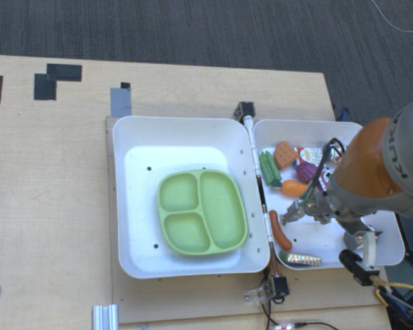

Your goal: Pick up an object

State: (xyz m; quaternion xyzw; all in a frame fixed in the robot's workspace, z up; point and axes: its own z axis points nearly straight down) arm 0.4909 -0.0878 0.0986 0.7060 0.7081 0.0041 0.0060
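The right bin (pixel 392 253) holds several toy foods. Among them are an orange ridged piece (pixel 284 155), a green pod (pixel 268 167), a purple eggplant (pixel 305 172), an orange carrot (pixel 293 189), a red sausage (pixel 280 230) and a grey speckled piece on a green spoon shape (pixel 299 258). My gripper (pixel 299 212) hangs low over the bin's middle. It is just below the carrot and right of the sausage. The grey and orange wrist (pixel 365 174) hides the bin's right half.
The left bin (pixel 134 184) bears a light green divided plate (pixel 203 212). A black clamp (pixel 245 110) sits at the back between the bins. Cables and a connector (pixel 272 291) lie at the front edge. Dark tape marks (pixel 55 80) lie on the bench to the left.
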